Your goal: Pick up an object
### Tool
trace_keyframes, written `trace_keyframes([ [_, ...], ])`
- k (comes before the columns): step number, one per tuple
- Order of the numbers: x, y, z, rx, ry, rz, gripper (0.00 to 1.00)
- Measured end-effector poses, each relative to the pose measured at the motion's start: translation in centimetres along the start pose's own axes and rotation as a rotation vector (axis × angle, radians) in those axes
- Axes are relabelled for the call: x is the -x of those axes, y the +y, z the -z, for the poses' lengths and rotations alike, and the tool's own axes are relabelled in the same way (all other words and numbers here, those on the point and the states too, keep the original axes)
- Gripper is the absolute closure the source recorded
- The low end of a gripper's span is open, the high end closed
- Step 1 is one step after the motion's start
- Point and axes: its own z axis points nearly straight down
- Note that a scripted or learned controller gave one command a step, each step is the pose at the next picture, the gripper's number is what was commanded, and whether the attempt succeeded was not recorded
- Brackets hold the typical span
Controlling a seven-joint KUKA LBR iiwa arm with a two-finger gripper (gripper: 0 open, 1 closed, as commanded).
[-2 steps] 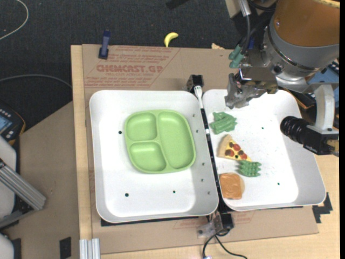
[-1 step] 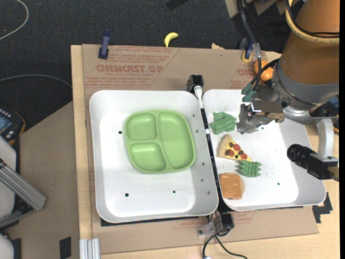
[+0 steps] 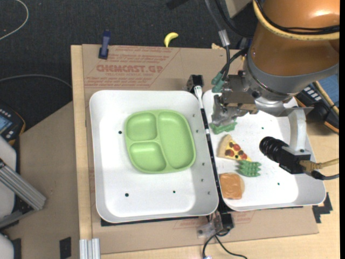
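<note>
My gripper (image 3: 222, 117) hangs over the back left corner of the right bin (image 3: 280, 196), close to the wall between the two bins. A small green piece (image 3: 223, 127) lies right at its tip, and I cannot tell whether it is held. In front of it, on the bin floor, are a toy pizza slice (image 3: 234, 149), a spiky green toy (image 3: 249, 169) and a round brown piece (image 3: 232, 185). The arm's grey and orange body hides the back right of this bin.
The left bin (image 3: 108, 188) holds a light green divided plate (image 3: 159, 141). Behind the bins, a blue clip (image 3: 104, 45) lies on the cardboard sheet and a yellow banana toy (image 3: 171, 38) just beyond its back edge.
</note>
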Motion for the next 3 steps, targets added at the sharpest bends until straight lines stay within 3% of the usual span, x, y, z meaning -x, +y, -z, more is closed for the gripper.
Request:
trace_keyframes([
  [1,2.5,0.0,-6.4,-0.013,-0.003,-0.01,1.0],
  [2,-0.7,0.1,6.9,0.013,0.004,-0.001,1.0],
  [3,6.2,-0.2,-2.4,-0.014,-0.004,-0.015,1.0],
])
